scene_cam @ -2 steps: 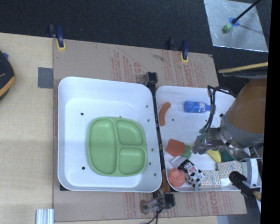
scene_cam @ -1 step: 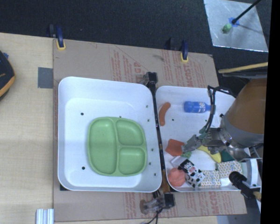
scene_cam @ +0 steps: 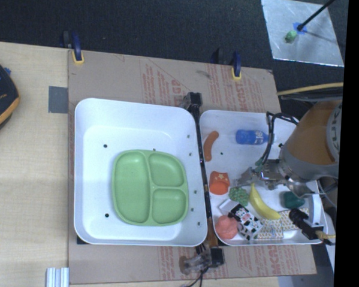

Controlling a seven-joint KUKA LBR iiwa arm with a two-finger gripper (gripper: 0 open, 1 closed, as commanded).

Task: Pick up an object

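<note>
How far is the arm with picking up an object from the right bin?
Done: the arm has reached into the right white bin, its gripper low above the yellow banana and the green leafy toy. In hand: nothing visible between its fingers. Left: grasp and lift. The blue cylinder, orange-brown sausage and pink round toy lie untouched; the green divided plate sits in the left white bin.

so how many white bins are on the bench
2. The left bin holds a green plate. The right bin sits beside it, holding the small items; the arm covers part of it.
</note>
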